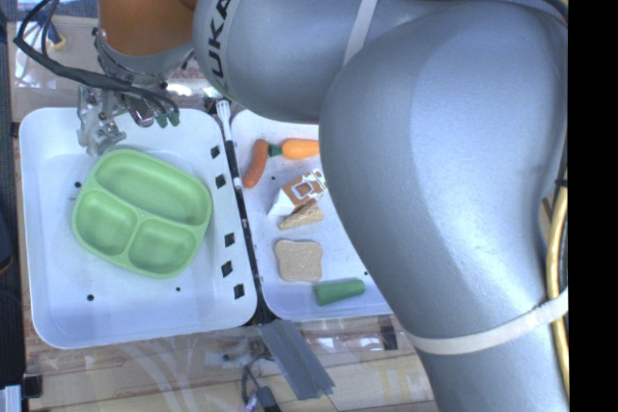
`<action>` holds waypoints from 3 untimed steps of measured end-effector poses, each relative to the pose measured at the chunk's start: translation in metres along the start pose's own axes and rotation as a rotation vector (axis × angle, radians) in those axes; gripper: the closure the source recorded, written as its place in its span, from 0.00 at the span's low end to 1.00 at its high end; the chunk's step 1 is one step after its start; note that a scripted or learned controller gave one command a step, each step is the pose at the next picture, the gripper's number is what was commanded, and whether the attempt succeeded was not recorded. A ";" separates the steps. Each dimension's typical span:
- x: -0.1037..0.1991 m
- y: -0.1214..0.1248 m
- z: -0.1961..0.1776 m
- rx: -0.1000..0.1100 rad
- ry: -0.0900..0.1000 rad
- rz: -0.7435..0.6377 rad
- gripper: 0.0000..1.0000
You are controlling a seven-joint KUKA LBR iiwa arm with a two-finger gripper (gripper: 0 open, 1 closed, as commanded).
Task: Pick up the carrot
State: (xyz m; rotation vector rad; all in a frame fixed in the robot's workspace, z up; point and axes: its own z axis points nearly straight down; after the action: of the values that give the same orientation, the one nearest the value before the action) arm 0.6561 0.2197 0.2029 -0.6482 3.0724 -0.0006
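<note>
The carrot (301, 149) is orange with a small green stub at its left end. It lies at the far end of the right bin (275, 299), and the arm's grey body covers its right end. My gripper (98, 132) hangs over the far left corner of the left bin (48, 304), just beyond the rim of a green divided plate (142, 212). It is well to the left of the carrot, across the wall between the bins, and I see nothing held in it.
Beside the carrot in the right bin lie a brown-orange sausage (255, 163), a small printed packet (307, 186), a sandwich wedge (301, 216), a bread slice (297, 260) and a green block (339, 290). The arm's bulk (444, 159) covers that bin's right side.
</note>
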 end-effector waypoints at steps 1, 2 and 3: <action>-0.001 -0.003 -0.091 0.000 -0.007 0.297 1.00; 0.016 0.004 -0.033 0.002 0.005 0.663 1.00; 0.013 0.006 0.000 0.001 0.004 0.351 1.00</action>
State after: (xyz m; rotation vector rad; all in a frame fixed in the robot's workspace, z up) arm 0.6417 0.2195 0.2026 -0.1021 3.1417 -0.0023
